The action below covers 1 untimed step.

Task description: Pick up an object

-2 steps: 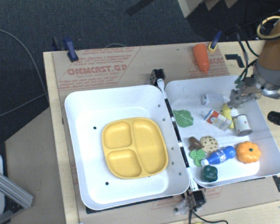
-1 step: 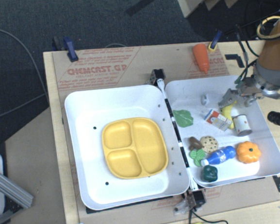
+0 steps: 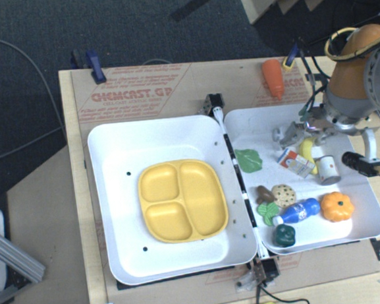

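My gripper [image 3: 293,132] hangs over the upper part of the right bin [image 3: 372,191], on the grey arm that comes in from the right. Just below it lie a small yellow piece [image 3: 307,150] and a red and white packet [image 3: 292,161]. A silver can [image 3: 328,170] stands right of them. Nothing shows as held. Lower in the bin are a green leaf [image 3: 248,159], a cookie [image 3: 283,194], a brown piece [image 3: 265,192], a blue bottle [image 3: 299,211], an orange pumpkin [image 3: 335,207] and a dark green item [image 3: 283,236].
The left bin [image 3: 114,188] holds a yellow divided plate [image 3: 182,200]. An orange carrot [image 3: 273,78] lies on the bench behind the right bin. A blue clamp [image 3: 94,66] sits at the bench's far left corner.
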Each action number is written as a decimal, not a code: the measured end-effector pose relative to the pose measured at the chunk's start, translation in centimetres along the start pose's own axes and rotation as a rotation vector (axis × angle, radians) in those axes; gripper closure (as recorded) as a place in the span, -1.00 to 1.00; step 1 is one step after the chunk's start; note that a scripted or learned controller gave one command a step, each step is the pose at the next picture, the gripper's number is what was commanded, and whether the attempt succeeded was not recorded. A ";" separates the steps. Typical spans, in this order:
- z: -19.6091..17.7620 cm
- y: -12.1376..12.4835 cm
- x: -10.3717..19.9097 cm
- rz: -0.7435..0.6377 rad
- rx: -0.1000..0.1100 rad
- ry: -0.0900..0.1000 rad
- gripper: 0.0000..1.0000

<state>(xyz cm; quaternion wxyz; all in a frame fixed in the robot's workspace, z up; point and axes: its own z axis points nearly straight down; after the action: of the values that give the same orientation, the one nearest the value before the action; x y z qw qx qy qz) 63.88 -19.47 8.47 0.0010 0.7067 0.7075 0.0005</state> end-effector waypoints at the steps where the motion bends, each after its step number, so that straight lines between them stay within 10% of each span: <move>1: -1.1 0.1 0.0 -0.002 -0.003 -0.002 1.00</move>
<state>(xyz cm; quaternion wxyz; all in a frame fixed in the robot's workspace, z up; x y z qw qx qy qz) 63.95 -19.47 9.53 0.0028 0.7061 0.7082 0.0008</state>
